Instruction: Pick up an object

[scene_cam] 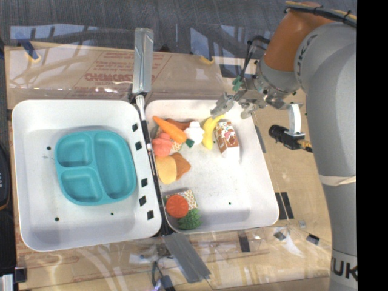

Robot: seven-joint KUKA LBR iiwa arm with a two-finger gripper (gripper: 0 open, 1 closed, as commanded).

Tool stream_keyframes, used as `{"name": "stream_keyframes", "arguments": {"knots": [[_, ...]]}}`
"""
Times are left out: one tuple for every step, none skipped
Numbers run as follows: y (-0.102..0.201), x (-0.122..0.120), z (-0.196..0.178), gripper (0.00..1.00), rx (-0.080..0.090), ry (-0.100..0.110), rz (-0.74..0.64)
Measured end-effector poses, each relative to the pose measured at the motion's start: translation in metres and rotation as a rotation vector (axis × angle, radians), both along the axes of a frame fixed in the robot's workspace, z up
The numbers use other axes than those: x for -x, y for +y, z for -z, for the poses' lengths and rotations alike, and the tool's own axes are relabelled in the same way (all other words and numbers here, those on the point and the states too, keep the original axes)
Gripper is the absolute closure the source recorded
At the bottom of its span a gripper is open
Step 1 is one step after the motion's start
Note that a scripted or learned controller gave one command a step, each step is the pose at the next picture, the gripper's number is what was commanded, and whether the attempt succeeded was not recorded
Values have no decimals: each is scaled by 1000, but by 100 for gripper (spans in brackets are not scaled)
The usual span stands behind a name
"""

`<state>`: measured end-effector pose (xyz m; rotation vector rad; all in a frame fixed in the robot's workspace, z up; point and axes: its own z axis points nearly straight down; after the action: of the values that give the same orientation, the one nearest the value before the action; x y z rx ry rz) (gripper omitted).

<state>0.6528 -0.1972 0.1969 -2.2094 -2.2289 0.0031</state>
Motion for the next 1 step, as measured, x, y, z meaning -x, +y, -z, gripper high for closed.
{"name": "stream_keyframes", "arguments": {"knots": [[-15, 6, 78, 0, 13, -31, -40]]}}
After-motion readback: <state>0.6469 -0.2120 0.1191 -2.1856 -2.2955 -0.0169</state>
